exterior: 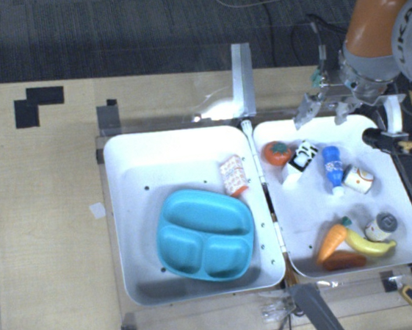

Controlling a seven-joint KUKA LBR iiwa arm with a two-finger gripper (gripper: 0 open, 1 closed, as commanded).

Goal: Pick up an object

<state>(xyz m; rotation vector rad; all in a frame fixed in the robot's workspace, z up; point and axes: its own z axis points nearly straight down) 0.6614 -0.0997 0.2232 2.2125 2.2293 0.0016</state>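
Observation:
My gripper (326, 114) hangs open over the back edge of the right bin (300, 213), with nothing between its fingers. Below it in that bin lie a red tomato (276, 152), a black-and-white checkered piece (303, 157), a blue bottle (332, 168) and a small white-and-orange cup (360, 178). Near the bin's front lie a carrot (332, 239), a banana (370, 244), a red item (342, 260) and a small grey-capped jar (381, 226).
The left bin (133, 206) holds a blue divided plate (205, 233) and a small snack packet (233, 176) against its right wall. A metal post (243, 79) stands behind the two bins. Cables run along the right side.

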